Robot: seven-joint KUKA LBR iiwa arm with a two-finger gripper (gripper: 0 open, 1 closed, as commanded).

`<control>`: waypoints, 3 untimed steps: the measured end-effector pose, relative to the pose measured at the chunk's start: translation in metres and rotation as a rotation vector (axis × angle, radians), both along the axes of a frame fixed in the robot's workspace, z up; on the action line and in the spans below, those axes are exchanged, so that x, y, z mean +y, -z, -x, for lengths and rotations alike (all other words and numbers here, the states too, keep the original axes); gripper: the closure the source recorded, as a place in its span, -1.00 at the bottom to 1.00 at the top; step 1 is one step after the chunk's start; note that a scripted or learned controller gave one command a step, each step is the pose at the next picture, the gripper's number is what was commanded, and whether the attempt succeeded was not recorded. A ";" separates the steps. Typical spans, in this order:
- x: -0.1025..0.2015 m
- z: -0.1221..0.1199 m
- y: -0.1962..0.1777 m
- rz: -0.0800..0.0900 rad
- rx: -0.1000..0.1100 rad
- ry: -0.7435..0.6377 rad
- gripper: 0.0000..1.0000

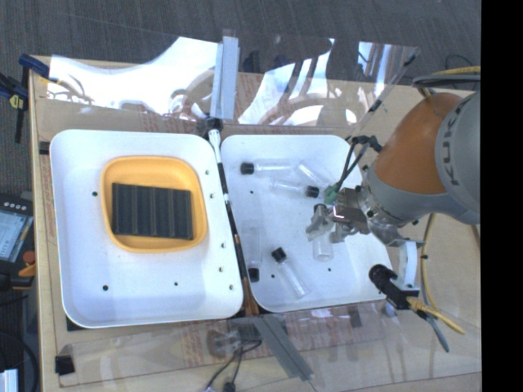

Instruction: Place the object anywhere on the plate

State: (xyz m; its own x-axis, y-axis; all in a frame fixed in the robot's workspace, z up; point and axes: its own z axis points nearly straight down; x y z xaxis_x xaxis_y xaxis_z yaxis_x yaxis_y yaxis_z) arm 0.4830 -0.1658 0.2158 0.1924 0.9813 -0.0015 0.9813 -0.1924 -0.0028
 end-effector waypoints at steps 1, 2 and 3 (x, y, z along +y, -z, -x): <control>0.023 -0.072 -0.022 -0.002 0.000 -0.146 1.00; 0.029 -0.112 0.045 -0.004 0.003 -0.500 1.00; 0.067 -0.151 -0.038 -0.002 -0.003 -0.613 1.00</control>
